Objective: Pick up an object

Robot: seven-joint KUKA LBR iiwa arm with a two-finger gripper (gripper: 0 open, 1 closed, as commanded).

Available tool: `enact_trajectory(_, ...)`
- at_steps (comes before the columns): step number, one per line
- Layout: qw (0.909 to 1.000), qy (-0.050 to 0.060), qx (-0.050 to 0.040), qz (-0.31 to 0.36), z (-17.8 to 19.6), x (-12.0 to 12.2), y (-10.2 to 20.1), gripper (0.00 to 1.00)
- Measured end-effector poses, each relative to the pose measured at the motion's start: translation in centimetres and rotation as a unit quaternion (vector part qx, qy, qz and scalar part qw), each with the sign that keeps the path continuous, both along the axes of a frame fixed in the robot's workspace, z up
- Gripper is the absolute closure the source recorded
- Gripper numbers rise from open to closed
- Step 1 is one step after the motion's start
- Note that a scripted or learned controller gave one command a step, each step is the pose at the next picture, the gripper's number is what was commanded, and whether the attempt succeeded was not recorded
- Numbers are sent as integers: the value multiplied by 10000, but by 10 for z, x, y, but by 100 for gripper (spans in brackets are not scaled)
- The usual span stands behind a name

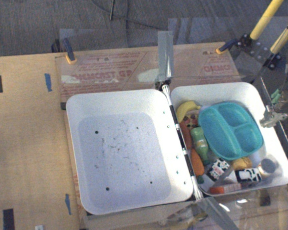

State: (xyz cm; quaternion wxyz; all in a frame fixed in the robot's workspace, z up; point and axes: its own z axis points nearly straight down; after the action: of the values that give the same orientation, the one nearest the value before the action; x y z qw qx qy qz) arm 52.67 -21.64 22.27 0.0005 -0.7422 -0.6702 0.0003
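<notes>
The right bin (pixel 263 99) holds a heap of objects. A teal divided plate (pixel 230 132) lies on top, tilted, covering much of the pile. A yellow banana (pixel 186 109) sits at the bin's far left corner. Along the left wall lie a red-orange piece (pixel 185 131), a green bottle-like item (pixel 200 142) and an orange carrot (pixel 197 162). Near the front are two black-and-white patterned items (pixel 219 169) (pixel 248 174), a small yellow piece (pixel 242 162), a grey cup (pixel 269 166) and a thin red stick (pixel 221 189).
The left bin (pixel 83 112) stands beside the right one, with a metal divider strip (pixel 179 144) between them. Cardboard (pixel 110 72) lies behind the bins. Yellow poles with clamps (pixel 268 13) stand at the far right, and a metal bracket (pixel 273 115) sits by the right bin's rim.
</notes>
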Motion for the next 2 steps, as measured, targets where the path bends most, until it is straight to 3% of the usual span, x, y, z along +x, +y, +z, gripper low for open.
enact_trajectory(1, 9937, -10, -7, -1122, -23, 46, 74, 100)
enact_trajectory(2, 9925, 0, -4, -1221, -8, 18, 26, 100)
